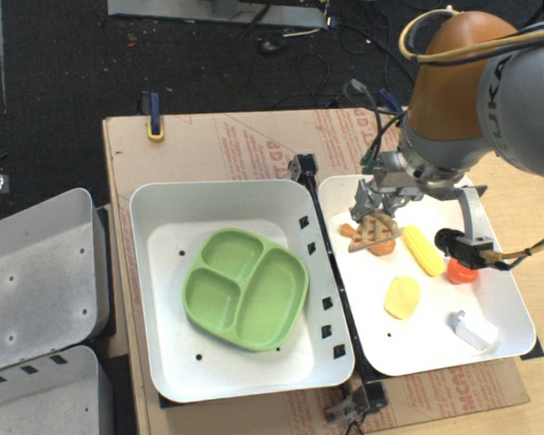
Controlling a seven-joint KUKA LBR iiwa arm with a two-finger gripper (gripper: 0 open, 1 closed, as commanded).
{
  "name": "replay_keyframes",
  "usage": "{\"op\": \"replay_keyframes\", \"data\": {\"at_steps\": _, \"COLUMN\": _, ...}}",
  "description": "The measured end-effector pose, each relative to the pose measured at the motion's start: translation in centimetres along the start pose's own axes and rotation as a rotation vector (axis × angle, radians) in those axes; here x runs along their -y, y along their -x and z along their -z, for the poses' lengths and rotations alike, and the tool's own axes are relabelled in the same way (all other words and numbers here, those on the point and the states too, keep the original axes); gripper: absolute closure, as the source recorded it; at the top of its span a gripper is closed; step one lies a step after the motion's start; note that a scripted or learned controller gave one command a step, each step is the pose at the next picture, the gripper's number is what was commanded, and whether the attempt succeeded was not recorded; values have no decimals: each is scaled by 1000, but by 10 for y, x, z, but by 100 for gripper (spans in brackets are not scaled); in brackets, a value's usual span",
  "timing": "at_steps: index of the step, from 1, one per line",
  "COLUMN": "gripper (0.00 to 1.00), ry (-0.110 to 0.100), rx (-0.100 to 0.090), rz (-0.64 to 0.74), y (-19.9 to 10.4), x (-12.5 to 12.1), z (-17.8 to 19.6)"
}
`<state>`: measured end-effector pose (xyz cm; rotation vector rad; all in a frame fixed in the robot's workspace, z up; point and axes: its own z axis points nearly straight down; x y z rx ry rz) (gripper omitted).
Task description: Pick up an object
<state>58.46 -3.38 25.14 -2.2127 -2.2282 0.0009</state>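
My gripper hangs low over the back left part of the right bin, its fingers a little apart and nothing visibly between them. Right under and in front of it lies a tan waffle piece on top of an orange piece. A yellow corn cob lies just to the right. A round yellow piece sits nearer the front. A red-orange object lies by the black part of the arm's cable fitting. A white object rests at the front right.
The left bin holds a green divided plate. The black divider between the bins runs close to the left of the gripper. The arm's grey and orange body overhangs the right bin's back edge.
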Motion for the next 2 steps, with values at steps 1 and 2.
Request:
{"op": "replay_keyframes", "data": {"at_steps": 1, "gripper": 100, "ry": 3, "rx": 1, "rz": 0, "y": -54, "x": -9, "z": 5}}
{"op": "replay_keyframes", "data": {"at_steps": 2, "gripper": 100, "ry": 0, "rx": 0, "rz": 0, "y": -106, "x": -13, "z": -11}}
